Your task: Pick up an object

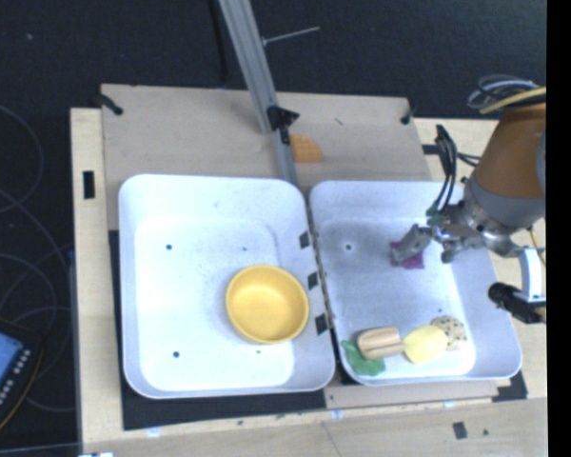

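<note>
No brand, label or legible writing shows on any item. The grey arm with the orange band (516, 165) enters from the right and is cut off by the frame edge. Its jaws (436, 237) sit low over the upper middle of the right shallow white bin (362, 208); whether they are spread or pressed together cannot be told, as the fingertips blur into the wrist hardware.

A small purple-grey object (408, 250), its shape hard to make out, lies on the bin floor just left of the jaws, close to or touching them; contact cannot be confirmed.

At the near edge of the same bin, 4 items cluster: a tan wooden cylinder (378, 341), a green piece (364, 361) partly hidden beneath it, a yellow lemon-shaped object (424, 345) and a speckled beige object (449, 328).

The left shallow white bin (171, 208) holds 1 round yellow bowl (266, 304), upright.

A light wooden tabletop (95, 255) carries both bins.
</note>
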Available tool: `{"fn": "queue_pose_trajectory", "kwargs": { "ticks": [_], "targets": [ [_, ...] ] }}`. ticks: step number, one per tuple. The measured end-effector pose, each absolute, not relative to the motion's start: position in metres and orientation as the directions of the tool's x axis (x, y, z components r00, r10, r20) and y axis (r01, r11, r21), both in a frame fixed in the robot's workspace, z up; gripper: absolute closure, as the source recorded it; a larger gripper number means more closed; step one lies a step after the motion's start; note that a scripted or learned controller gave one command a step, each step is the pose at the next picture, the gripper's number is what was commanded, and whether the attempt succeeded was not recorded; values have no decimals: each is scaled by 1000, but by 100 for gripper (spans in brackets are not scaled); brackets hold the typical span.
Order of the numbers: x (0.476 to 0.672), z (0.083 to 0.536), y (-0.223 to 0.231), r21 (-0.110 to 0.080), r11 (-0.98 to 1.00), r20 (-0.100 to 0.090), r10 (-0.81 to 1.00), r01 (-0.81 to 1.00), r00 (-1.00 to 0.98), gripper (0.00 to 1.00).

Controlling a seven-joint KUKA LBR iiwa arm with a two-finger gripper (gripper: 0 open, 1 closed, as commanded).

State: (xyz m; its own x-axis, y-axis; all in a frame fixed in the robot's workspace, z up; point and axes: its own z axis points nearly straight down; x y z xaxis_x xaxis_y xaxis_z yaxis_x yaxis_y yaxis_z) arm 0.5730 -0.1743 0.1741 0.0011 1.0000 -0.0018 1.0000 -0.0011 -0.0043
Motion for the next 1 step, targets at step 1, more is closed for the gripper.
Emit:
{"fn": "queue_pose_trajectory", "kwargs": {
  "ticks": [1],
  "targets": [
    [564,114,-177,-5,-1,-1,1000,1000,1,0]
  ]
}}
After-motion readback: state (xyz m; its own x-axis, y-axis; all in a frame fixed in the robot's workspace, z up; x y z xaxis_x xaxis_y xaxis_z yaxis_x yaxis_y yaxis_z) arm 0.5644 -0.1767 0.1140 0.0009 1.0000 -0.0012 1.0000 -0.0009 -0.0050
